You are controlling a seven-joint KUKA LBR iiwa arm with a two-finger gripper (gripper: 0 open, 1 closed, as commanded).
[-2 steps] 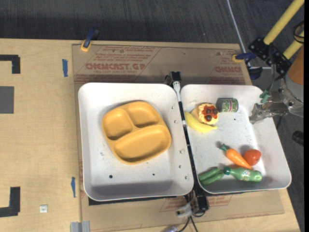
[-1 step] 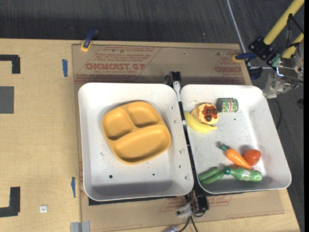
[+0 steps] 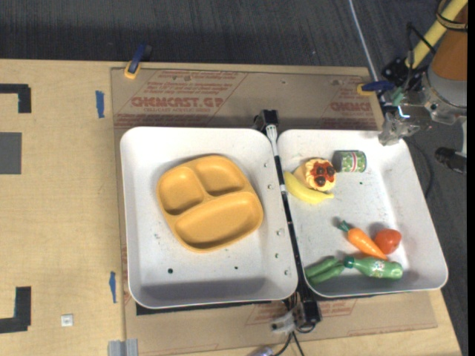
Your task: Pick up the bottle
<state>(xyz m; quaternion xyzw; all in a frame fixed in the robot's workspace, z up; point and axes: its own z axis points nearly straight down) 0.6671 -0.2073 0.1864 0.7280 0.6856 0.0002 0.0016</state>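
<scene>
Because the green bottle (image 3: 380, 269) lies on its side near the front of the right bin (image 3: 404, 191), touching a green vegetable (image 3: 325, 270) and just below a carrot (image 3: 359, 239), it will probably prove light, stiff, smooth and prone to roll, so a hold across its middle seems best. The gripper (image 3: 392, 130) hangs over the bin's far right corner, and its claw's state cannot be told

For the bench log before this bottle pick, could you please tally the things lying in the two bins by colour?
Yellow: 3 - divided plate, banana, round toy with red spots
Green: 3 - can, bottle, pepper
Orange: 1 - carrot
Red: 1 - tomato
Total: 8
</scene>
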